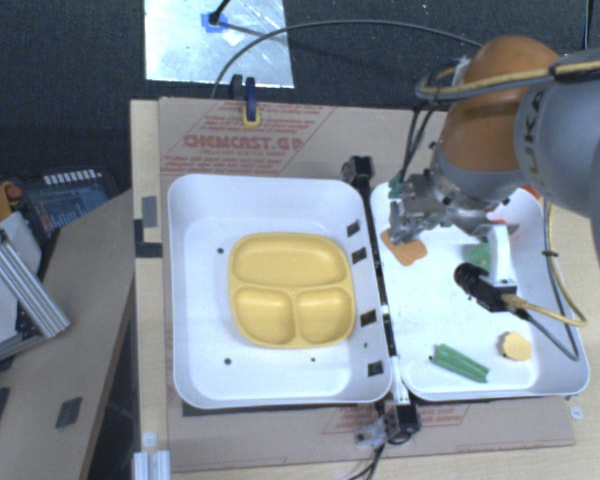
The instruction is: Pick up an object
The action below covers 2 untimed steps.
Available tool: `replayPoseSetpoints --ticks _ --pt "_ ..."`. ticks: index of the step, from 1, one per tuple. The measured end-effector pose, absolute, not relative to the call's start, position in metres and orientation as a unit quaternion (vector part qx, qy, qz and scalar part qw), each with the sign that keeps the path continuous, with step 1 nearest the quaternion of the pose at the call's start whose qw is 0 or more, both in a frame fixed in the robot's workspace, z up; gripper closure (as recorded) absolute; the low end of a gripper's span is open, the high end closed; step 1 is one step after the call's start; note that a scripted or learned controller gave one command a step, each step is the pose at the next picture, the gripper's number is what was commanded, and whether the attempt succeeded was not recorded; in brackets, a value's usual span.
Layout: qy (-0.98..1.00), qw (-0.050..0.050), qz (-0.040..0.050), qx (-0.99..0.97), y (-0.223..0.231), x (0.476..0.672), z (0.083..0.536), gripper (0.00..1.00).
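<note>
The light is bright and even and seems to come from above. The white bins (pixel 280 193) are almost washed out, and a shiny metal sheet (pixel 217 26) at the top gives strong glare. Shadows are soft and short. My arm (pixel 540 98) looks a little blurred; the small details are grainy.

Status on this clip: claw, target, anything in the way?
Claw low in right bin, over orange piece; grip unclear. Green stick and yellow disc lie apart, near front. Yellow tray in left bin, out of the way.
</note>
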<state>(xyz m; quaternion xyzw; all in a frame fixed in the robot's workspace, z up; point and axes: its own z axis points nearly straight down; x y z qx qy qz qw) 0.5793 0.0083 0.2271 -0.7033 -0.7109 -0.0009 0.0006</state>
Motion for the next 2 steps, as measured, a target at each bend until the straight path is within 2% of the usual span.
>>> replayPoseSetpoints --ticks 1,2 --pt "-0.71 0.0 -0.0003 -0.704 0.059 0.566 0.224 1.0" --pt "-0.71 0.0 -0.0012 -0.704 0.102 0.568 0.225 1.0"
